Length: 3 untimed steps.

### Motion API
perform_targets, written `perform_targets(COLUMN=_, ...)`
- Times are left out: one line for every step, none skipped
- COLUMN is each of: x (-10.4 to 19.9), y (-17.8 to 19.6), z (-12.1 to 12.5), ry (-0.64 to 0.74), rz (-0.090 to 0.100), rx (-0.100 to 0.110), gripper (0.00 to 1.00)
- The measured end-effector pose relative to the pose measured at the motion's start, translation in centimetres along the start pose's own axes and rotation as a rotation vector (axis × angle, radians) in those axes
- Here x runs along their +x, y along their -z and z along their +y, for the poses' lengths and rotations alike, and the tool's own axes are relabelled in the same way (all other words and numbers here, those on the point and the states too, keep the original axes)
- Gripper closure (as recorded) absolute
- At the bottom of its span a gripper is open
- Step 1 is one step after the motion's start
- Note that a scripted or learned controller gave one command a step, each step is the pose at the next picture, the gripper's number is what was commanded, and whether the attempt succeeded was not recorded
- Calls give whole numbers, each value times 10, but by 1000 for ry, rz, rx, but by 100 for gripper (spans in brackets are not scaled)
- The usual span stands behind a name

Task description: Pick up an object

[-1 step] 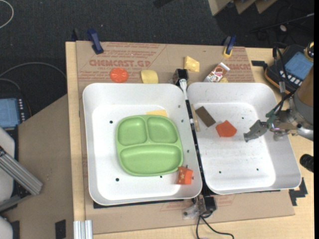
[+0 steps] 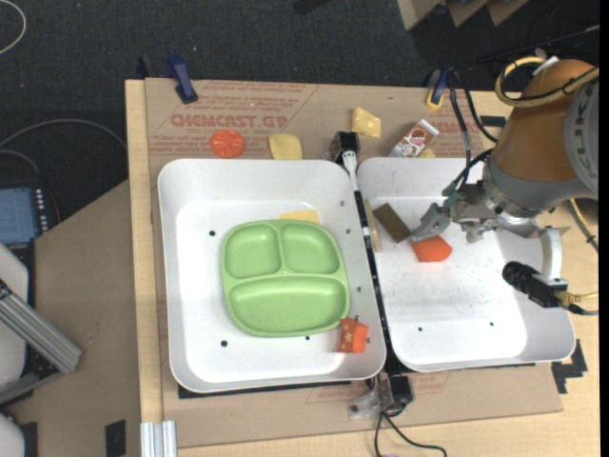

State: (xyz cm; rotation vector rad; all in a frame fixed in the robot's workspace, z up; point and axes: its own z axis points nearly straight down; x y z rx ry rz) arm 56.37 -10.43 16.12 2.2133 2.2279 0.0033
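Observation:
An orange lump (image 2: pixel 433 248) lies in the right bin (image 2: pixel 476 336), near its upper left part. A flat brown piece (image 2: pixel 389 221) rests just to its left, by the wall between the bins. My gripper (image 2: pixel 448 230) hangs low over the right bin, right above and slightly right of the orange lump. Its two fingers stand apart, open, with nothing between them. The left finger (image 2: pixel 428 225) points down toward the lump. The grey arm with its orange band (image 2: pixel 544 112) reaches in from the right.
The left bin (image 2: pixel 181 255) holds a green divided plate (image 2: pixel 284 276), a small orange block (image 2: pixel 353 335) and a yellow piece (image 2: pixel 300 216). Behind the bins lie a red disc (image 2: pixel 227 143), yellow chunks (image 2: pixel 284 146) and a small carton (image 2: pixel 414 141). A black cable fitting (image 2: pixel 528 282) sits over the right bin.

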Motion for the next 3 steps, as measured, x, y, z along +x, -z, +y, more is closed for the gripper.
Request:
perform_targets(x=-21, y=-81, z=3, ry=-7, rz=1, rx=9, gripper=0)
perform_targets(x=-21, y=-66, z=5, ry=-8, rz=-1, rx=1, gripper=100)
perform_targets(x=67, y=29, z=-2, ry=3, rz=2, rx=-7, gripper=100)
